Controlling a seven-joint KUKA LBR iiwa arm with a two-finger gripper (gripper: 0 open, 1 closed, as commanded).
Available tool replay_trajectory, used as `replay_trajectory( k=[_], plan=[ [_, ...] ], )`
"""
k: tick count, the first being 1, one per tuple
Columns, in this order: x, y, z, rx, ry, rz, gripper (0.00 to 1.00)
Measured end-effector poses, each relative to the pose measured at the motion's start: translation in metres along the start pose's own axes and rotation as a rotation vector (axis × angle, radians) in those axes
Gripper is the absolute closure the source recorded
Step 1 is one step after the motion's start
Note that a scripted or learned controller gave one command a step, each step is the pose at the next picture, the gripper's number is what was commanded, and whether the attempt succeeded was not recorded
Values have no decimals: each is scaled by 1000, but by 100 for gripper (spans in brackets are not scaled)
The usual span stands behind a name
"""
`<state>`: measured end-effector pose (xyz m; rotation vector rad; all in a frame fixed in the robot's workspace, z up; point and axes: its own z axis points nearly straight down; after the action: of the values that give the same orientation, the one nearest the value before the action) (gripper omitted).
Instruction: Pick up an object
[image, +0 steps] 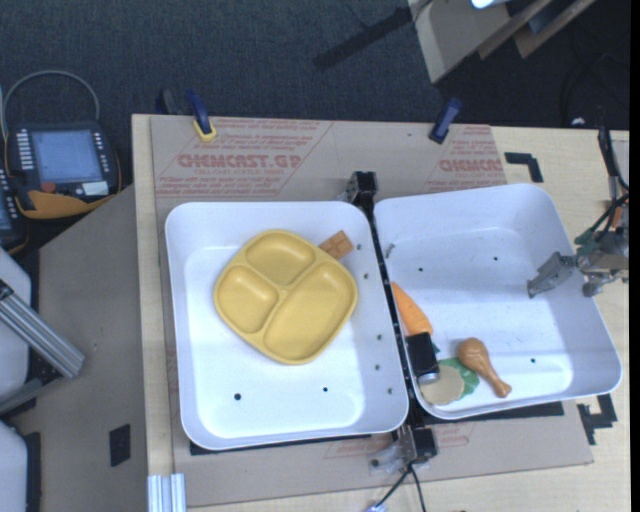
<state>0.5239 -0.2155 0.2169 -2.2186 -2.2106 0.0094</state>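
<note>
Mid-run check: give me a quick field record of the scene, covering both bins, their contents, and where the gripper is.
left bin: yellow divided plate, with a small brown block at its upper right edge
right bin: orange carrot-like piece, black block, pale green disc, toy drumstick, all clustered at the lower left corner
gripper: at the right bin's right side, apart from the clustered items
gripper contents: nothing visible between the fingers
finger state: cannot tell
</note>
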Motion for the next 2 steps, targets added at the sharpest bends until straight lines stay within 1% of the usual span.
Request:
replay_trajectory(
  k=[1,2],
  plan=[
    [0,3,-6,-11,-3,-4,0],
    [-2,7,38,-5,0,-3,0]
  ],
)
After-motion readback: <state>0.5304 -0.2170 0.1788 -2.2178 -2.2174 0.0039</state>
